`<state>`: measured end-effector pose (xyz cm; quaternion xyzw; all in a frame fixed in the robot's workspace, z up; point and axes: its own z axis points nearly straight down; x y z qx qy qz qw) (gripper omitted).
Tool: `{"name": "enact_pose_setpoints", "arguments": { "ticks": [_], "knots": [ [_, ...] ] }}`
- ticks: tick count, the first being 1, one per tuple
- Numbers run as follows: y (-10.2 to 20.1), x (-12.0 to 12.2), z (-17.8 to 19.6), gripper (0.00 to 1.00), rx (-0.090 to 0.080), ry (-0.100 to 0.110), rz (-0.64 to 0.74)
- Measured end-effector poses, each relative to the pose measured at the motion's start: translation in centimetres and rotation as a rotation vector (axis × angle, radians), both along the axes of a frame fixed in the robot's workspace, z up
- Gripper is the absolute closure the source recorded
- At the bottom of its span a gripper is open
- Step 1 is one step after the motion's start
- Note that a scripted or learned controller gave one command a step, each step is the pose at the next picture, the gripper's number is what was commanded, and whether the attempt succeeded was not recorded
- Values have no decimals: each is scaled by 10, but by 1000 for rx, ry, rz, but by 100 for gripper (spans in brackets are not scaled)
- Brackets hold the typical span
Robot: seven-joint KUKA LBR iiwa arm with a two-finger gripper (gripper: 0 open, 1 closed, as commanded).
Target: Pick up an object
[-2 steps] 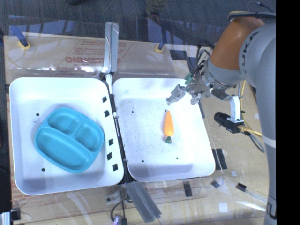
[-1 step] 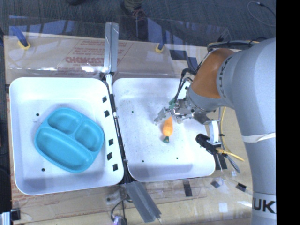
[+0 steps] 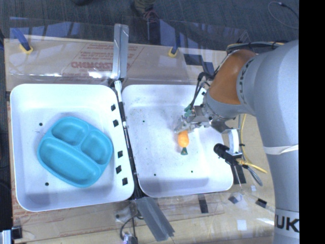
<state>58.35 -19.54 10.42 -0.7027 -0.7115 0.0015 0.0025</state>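
Camera view has the claw [image 3: 190,120] low in the right bin [image 3: 152,177], just above a small orange object [image 3: 183,140]. I cannot tell its grip. A blue divided tray [image 3: 75,151] lies in the left bin [image 3: 25,187].

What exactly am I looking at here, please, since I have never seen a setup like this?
This is a single picture from a camera fixed above a workbench, looking down at a slant. The large grey machine with the orange band is a robot arm reaching in from the right. At its tip is the claw, which it uses to pick things up. On the bench sit two shallow white bins. The left bin holds a blue divided tray. The right bin holds a small orange object with a green end, perhaps a toy carrot. The claw hovers right beside it; whether it grips it is unclear.
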Motion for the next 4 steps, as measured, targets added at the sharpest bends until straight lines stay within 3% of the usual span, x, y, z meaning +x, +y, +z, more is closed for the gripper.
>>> {"name": "enact_pose_setpoints", "arguments": {
  "ticks": [1,2,3,4],
  "knots": [
    [12,-13,126,100,-2,-5,-5],
    [13,-14,126,0,-1,-4,-5],
    [13,-13,136,100,-1,-4,2],
    [13,-13,136,0,-1,-4,2]
  ]
}}
